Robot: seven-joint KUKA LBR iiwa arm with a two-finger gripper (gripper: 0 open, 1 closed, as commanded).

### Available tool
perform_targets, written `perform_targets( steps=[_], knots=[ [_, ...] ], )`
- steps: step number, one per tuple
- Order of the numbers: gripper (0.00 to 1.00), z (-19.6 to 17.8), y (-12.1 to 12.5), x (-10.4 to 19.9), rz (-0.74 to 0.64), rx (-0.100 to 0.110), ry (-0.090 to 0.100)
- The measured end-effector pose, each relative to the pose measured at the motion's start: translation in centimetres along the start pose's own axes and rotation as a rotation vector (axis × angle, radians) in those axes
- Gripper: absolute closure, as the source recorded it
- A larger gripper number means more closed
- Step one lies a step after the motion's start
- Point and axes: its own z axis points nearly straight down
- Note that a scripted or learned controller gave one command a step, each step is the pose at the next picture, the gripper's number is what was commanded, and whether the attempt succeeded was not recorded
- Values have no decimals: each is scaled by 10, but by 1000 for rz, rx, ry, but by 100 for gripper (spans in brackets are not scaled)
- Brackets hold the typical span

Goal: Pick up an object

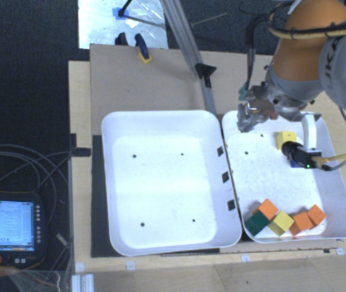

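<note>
Left white bin (160,175) holds nothing. Over the far left corner of the right bin (276,178) hangs the gripper (245,121); I cannot tell if it is spread or closed. Just right lies a yellow block (286,140), with a cluster of blocks (280,223) at the near end. This looks like the approach step; next the gripper must centre over one block and descend.

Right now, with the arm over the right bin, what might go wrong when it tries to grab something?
1. The end effector hangs at the right bin's far corner, apart from every block; dropping there, it would likely grab nothing or strike the rim.
2. The blocks at the near end sit packed together, so reaching for one may shove its neighbours.
</note>
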Motion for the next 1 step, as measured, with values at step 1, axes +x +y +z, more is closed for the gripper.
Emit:
perform_targets(
  steps=[1],
  knots=[
    [100,3,8,45,1,1,-1]
  ],
)
